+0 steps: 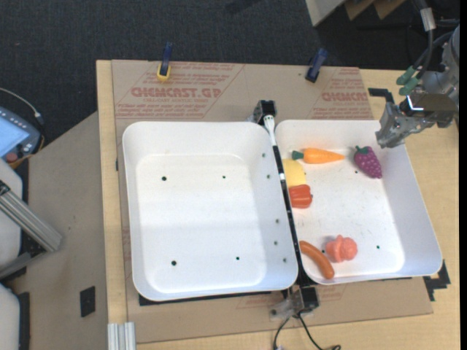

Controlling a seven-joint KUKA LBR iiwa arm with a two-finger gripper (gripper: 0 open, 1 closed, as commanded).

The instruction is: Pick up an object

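Observation:
The right bin holds an orange carrot, a purple bunch of grapes, a yellow piece, a red pepper, a pink lumpy toy and a reddish sausage. My gripper hangs above the bin's far right corner, just up and right of the grapes. Nothing shows between its fingers.
The left bin lies beside the right one, their rims meeting at a black clamp. A yellow clip and a blue clip hold the cardboard at the far edge. Cables run under the near edge.

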